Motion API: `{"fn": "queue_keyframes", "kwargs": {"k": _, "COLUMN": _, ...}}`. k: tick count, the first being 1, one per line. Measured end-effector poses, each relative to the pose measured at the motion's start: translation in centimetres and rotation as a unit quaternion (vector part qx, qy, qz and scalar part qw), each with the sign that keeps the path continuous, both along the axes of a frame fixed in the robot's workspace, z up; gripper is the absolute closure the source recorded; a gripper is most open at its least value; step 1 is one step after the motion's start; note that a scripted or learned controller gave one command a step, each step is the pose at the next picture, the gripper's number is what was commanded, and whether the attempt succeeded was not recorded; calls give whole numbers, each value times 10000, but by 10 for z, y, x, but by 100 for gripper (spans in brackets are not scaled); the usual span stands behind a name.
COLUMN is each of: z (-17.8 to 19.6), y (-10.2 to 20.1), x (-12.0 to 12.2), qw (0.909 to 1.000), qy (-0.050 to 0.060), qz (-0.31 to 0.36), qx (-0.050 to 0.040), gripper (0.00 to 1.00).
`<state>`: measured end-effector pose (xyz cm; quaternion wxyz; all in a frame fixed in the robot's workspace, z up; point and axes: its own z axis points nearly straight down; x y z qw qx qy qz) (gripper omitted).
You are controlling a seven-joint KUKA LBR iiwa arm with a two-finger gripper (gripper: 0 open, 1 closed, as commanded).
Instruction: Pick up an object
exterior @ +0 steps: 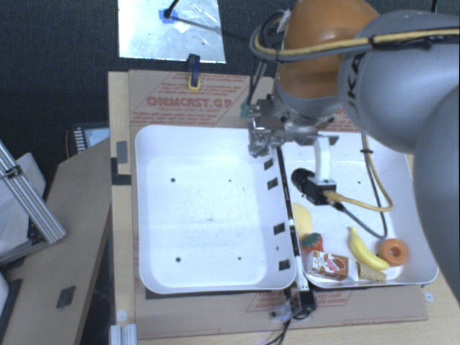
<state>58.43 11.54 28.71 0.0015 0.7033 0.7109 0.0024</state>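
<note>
arm point(374, 70) reaching in from the right, grey links with the orange band point(323, 27) bulking over the far edge of the right shallow white bin point(420, 268). gripper point(287, 139) sits low near that bin's far left corner, close to the divide between the two bins. i cannot tell from this angle how it stands or whether it has hold of anything; the wrist body and cabling cover it.

left shallow white bin point(201, 207): bare white floor with a few small dark dots.

right bin, objects bunched toward the near edge:
- yellow plastic banana point(363, 249), lying at a slant near the near right corner.
- orange ring-shaped doughnut toy point(393, 251), just beside the banana on its right, seemingly touching.
- small red and white printed packet point(329, 264), flat against the near edge.
- pale yellow rounded piece point(302, 220), by the left edge of the bin, just beyond a small red item point(313, 243).
- tan wedge-shaped piece point(371, 272), near edge, under the banana's lower end.

all of these lie apart from the gripper, nearer to me than it is.

black camera-like block point(309, 185) with a yellow cable point(366, 207) hangs from the wrist over the middle of the right bin.

both bins rest on brown printed cardboard point(187, 99).
</note>
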Motion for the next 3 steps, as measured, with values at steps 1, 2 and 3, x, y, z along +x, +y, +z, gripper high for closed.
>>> {"fn": "queue_keyframes", "kwargs": {"k": 1, "z": 14, "y": -41, "x": -70, "qw": 10000, "qy": 35, "qz": -61, "qx": -5, "gripper": 100}}
{"fn": "queue_keyframes", "kwargs": {"k": 2, "z": 0, "y": 39, "x": -16, "qw": 10000, "qy": 2, "qz": -4, "qx": 2, "gripper": 100}}
{"fn": "queue_keyframes", "kwargs": {"k": 3, "z": -148, "y": 3, "x": -6, "qw": 9999, "qy": 86, "qz": -66, "qx": -28, "gripper": 100}}
